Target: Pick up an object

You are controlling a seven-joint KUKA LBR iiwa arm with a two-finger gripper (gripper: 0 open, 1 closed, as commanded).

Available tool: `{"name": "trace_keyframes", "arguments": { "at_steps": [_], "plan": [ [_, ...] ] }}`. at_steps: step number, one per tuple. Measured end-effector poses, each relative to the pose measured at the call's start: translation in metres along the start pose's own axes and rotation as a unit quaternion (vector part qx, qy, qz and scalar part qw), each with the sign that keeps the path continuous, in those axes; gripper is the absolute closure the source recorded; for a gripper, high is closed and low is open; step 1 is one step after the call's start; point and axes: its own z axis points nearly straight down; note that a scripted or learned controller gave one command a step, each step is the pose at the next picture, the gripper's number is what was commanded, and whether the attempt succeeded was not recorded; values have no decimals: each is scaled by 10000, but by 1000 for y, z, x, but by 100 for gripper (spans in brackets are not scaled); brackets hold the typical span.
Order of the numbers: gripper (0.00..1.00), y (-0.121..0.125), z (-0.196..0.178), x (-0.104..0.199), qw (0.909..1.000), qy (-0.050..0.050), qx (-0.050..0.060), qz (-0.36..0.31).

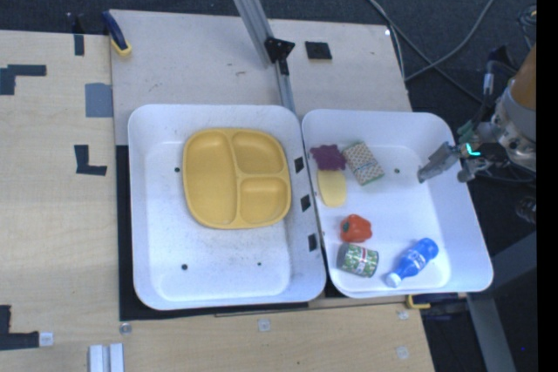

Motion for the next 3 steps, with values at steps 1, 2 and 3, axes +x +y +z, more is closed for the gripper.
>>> {"name": "trace_keyframes", "arguments": {
  "at_steps": [1,2,3],
  "plan": [
    [0,0,-1,0,10000,-2,-6,-1],
    [0,8,48,3,10000,1,15,-2],
    [0,6,94,-3,10000,0,17,4]
  ]
}}
